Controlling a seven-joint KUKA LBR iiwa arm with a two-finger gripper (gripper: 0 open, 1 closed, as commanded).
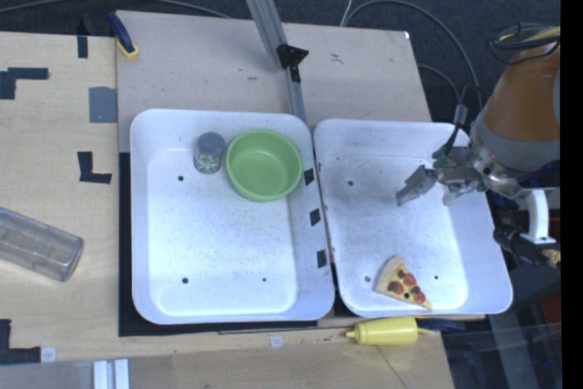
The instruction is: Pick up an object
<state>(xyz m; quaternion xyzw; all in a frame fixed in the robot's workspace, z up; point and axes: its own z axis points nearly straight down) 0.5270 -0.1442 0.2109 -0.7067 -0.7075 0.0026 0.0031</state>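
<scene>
My gripper [426, 184] hangs over the right bin [364, 146], near its right wall, with the grey arm and its orange band [521, 100] behind it. A toy pizza slice [402, 281] lies flat in the same bin's front part, well below the gripper in the view and apart from it. In the left bin [155, 223] a green bowl [263, 164] sits at the back right, and a small grey can [209, 152] stands upright touching its left side.
A yellow squeeze bottle [386, 332] lies on the bench just outside the right bin's front edge. A clear plastic tube [35, 243] rests on the bench at far left. A metal pole [264, 5] slants down to the gap between the bins.
</scene>
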